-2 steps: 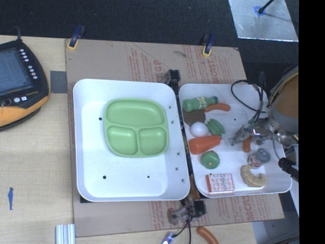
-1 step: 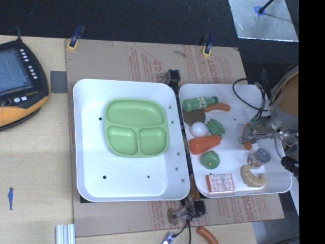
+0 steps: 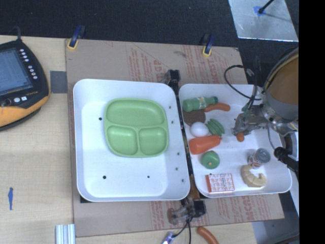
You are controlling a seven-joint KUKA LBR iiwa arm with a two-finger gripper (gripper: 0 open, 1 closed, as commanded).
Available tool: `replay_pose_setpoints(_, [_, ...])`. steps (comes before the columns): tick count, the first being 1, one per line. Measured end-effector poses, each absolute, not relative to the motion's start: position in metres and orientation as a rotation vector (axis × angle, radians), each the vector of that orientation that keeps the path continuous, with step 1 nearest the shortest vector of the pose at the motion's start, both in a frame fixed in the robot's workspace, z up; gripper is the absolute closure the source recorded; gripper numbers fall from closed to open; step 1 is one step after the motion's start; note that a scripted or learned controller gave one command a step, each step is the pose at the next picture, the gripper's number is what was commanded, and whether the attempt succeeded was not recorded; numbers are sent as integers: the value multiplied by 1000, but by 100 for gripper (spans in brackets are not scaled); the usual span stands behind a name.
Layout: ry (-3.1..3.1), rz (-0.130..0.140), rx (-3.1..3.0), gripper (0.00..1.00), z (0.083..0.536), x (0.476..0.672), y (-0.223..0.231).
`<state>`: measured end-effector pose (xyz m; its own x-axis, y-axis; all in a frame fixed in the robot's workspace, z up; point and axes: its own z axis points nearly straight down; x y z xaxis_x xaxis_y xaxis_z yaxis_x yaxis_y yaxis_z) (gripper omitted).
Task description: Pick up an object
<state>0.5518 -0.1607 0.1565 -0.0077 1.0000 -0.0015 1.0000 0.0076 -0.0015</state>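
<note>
Camera view looks down on two white bins side by side on a cardboard sheet. Left bin [image 3: 86, 136] holds a green divided plate [image 3: 136, 127]. Right bin [image 3: 282, 184] is crowded with toy food: a green bottle [image 3: 199, 103] and a thin orange sausage [image 3: 218, 107] at the far edge, a brown lump [image 3: 194, 117], a white egg [image 3: 199, 129], a dark green pod [image 3: 216, 126], a carrot [image 3: 204, 144], a green pepper [image 3: 209, 159], a red-and-white box [image 3: 220, 182] near the front wall, a small jar [image 3: 259, 157] and a pale bagel [image 3: 253, 177]. The arm [image 3: 284, 85] comes in from the right, and its gripper [image 3: 244, 126] hangs low over the right bin's far right part (cables trailing behind it). A small orange piece [image 3: 240, 135] sits at the fingertips; whether the fingers pinch it or merely stand over it, I cannot tell. A pendant [image 3: 18, 83] lies on the bench at left.
</note>
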Motion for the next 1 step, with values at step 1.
replay_pose_setpoints(1, [2228,-1,2218,100,200,642,-91])
